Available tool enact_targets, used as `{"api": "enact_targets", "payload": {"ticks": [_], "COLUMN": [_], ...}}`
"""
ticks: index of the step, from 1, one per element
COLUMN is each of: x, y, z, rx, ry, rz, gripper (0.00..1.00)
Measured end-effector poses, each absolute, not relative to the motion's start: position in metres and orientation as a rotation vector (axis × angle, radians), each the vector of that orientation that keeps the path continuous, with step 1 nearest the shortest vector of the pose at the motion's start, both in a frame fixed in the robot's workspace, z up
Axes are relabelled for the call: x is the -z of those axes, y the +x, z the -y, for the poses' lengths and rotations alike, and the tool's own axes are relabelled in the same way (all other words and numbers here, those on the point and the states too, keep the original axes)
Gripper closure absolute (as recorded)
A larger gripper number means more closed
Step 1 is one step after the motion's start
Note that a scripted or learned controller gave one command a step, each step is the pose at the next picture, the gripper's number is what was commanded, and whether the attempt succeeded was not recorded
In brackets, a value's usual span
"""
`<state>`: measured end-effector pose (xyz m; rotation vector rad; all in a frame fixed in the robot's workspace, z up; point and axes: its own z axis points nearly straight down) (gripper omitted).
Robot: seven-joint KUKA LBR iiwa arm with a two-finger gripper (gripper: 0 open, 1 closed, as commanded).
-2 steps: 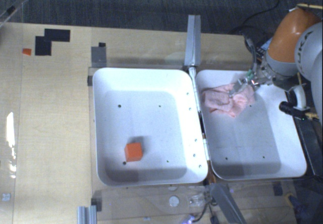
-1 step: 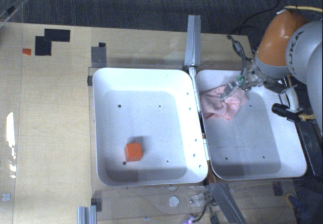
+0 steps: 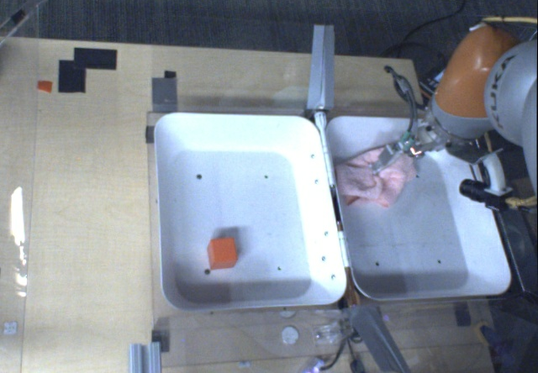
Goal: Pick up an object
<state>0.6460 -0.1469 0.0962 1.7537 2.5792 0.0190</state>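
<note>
You'll find the two-finger gripper (image 3: pixel 403 147) low over the right shallow white bin (image 3: pixel 437 279), at the upper right edge of the crumpled pale pink cloth (image 3: pixel 373 179). Its tips touch or overlap the fabric there, but whether the jaws are parted or pinched on it you cannot tell (they are too small and blurred). The cloth lies in the bin's upper left part, close to the divider wall. In the left shallow white bin (image 3: pixel 176 161), well apart, a small orange block (image 3: pixel 223 253) sits near the lower left.
</note>
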Motion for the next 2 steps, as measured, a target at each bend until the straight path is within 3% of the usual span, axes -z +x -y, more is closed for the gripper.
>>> {"api": "enact_targets", "payload": {"ticks": [1,2], "x": [-0.097,-0.110], "y": [0.639,0.642], "z": [0.138,0.135], "rx": [-0.016,-0.026], "ry": [1.591,1.585], "rz": [-2.678,-2.676], "gripper": [0.00,1.00]}}
